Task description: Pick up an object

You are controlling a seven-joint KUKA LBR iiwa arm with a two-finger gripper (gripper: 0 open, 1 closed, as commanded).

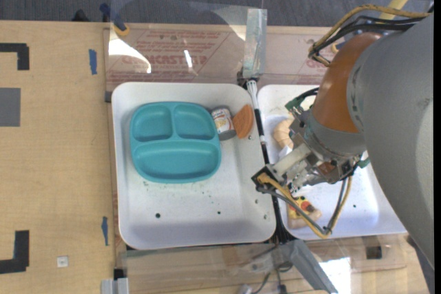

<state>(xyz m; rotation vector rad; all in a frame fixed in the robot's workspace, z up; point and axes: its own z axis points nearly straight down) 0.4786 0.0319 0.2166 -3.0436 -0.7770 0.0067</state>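
Candidate objects: a pale food-shaped piece [282,133] and a small multicoloured item [301,208] in the right bin [375,206], both near the gripper [298,179]. Gripper is low over that bin, approach step by the look of it; can't tell its opening or that it holds anything. Next: centre on one piece, then descend and close; teal divided tray [176,141], small can [220,120] and brown piece [243,120] sit in the left bin [138,220].

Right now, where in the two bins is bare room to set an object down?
The left bin has a bare strip below the teal plate. Its upper right, by the small jar and orange piece, is crowded. The right bin is crowded under the arm.
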